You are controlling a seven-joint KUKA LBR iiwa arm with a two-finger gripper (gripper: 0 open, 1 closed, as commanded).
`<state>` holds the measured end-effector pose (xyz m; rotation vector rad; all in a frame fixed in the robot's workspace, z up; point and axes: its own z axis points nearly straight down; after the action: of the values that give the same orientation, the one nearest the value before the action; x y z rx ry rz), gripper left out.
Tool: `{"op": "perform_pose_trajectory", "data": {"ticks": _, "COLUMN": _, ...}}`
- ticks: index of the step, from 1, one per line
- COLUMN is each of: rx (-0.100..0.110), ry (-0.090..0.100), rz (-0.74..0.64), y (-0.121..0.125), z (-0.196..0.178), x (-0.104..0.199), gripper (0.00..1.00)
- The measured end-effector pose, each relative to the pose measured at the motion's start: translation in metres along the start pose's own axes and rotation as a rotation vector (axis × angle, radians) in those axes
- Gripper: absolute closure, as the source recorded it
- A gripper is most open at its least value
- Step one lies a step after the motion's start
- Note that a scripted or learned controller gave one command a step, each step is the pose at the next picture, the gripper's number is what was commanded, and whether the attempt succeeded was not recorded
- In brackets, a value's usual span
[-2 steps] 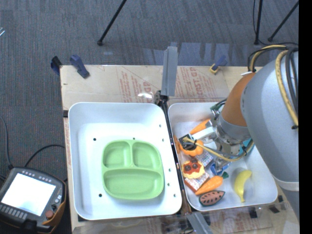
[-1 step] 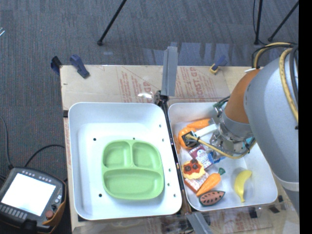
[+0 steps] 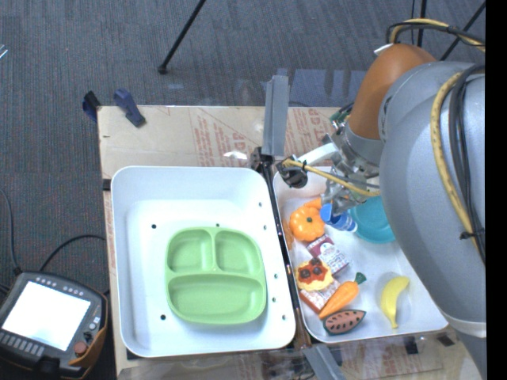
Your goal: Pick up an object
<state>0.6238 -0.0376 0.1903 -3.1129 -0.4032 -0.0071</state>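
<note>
The right bin (image 3: 424, 311) holds several toy foods. An orange pumpkin (image 3: 306, 223) lies near its left wall, with a red and white packet (image 3: 329, 254) and a yellow and red piece (image 3: 314, 275) below it. A carrot (image 3: 341, 298), a watermelon slice (image 3: 344, 321) and a banana (image 3: 394, 298) lie along the front. A blue bowl (image 3: 375, 220) sits under the arm. My gripper (image 3: 338, 207) hangs low over the back of this bin, just right of the pumpkin and above a small blue piece (image 3: 344, 222). The wrist hides its tips.
The left bin (image 3: 131, 212) holds a green divided plate (image 3: 215, 275). A grey post (image 3: 276, 121) stands behind the rim between the bins. A teach pendant (image 3: 49, 321) lies on the floor at the lower left. A blue clamp (image 3: 127, 108) sits at the bench's far left corner.
</note>
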Motion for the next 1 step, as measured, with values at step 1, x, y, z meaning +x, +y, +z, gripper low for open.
{"op": "perform_pose_trajectory", "data": {"ticks": 1, "rx": 0.0, "ry": -0.009, "rz": 0.001, "y": 0.0005, "z": 0.004, "x": -0.0023, "gripper": 0.0}}
